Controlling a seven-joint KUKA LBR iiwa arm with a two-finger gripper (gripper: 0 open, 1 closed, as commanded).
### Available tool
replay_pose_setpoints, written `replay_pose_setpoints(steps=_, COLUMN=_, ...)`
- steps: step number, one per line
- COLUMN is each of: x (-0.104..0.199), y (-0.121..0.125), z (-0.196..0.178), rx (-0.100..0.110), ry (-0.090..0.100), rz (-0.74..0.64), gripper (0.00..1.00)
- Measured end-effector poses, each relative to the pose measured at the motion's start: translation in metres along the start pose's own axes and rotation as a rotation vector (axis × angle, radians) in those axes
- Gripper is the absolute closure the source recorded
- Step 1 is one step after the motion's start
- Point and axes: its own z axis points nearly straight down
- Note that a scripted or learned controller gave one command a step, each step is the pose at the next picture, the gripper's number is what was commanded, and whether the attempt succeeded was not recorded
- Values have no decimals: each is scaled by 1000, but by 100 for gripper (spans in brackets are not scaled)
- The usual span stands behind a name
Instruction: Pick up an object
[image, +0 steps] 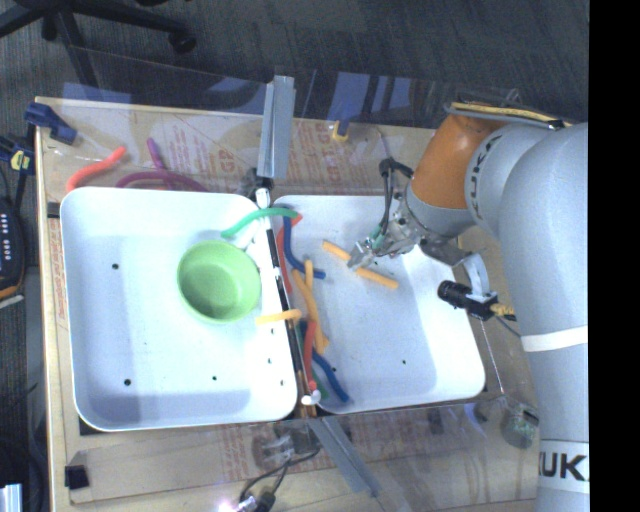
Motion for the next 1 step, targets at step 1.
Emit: replay_pose_setpoints(steps=1, x=45, y=46, z=-76, rx=-3, ry=1, rz=-155, gripper=100)
